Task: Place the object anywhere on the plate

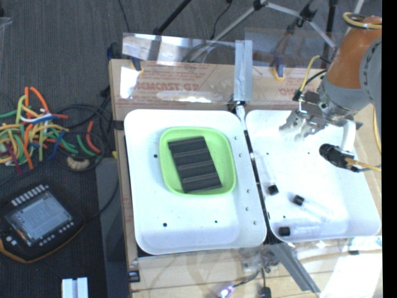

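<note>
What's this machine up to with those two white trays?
A robot arm reaches in from the right, and its gripper hangs over the far end of the right tray. In the left tray sits a green plate, and a dark ridged block already lies flat on it. The right tray has a few clear tubes with black caps lying near its front. The job is to put the object on the plate, and as things lie now the block is there.

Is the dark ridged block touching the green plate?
Touching. The camera view shows the dark ridged block lying flat inside the green plate in the left bin, with green rim showing all around it.
</note>
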`<state>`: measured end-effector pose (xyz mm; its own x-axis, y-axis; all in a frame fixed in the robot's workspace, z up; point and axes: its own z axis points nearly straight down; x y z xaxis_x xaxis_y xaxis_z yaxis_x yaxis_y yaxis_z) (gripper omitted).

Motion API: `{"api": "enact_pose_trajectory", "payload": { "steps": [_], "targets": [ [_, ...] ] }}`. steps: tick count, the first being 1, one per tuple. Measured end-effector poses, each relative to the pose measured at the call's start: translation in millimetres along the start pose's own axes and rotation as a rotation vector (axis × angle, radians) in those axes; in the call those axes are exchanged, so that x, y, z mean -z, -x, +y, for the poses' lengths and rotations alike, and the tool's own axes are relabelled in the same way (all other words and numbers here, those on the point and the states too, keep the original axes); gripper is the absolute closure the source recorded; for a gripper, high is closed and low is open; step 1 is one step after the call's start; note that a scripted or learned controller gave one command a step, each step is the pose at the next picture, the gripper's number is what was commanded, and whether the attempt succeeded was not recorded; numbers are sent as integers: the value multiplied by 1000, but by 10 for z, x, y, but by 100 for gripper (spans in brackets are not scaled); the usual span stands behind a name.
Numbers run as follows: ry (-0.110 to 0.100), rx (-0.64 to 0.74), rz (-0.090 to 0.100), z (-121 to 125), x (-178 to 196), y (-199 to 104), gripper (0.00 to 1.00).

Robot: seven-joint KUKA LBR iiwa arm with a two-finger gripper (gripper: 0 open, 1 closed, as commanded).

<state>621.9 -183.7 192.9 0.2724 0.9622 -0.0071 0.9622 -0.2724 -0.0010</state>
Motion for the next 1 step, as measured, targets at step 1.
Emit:
{"api": "enact_pose_trajectory", "payload": {
  "steps": [1],
  "targets": [
    [0, 0, 0, 1, 2, 1, 0]
  ]
}}
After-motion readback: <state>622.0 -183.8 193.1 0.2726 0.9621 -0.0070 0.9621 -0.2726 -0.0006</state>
